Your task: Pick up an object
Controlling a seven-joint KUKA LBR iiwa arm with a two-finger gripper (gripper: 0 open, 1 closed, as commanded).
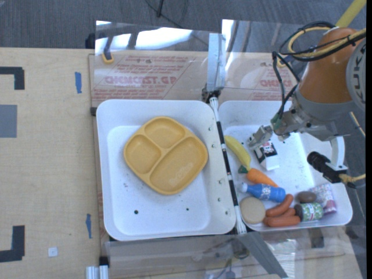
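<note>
My gripper [263, 143] hangs low over the upper middle of the right bin [302, 114], just right of a yellow banana [237, 150]. Below it lie an orange carrot [260, 177], a blue bottle [263, 192], a round tan disc [253, 210], red sausages [280, 211], a green can [310, 212] and a pink-wrapped item [325, 194]. I see no object lifted with the gripper. The orange-banded arm [328, 68] covers the bin's upper right.
The left bin [116, 214] holds a yellow divided plate [165, 154] near its middle. A ridge [224, 161] separates the two bins. Clear panels [174, 63] stand behind both bins. Bare white floor shows in the right bin around [299, 161].
</note>
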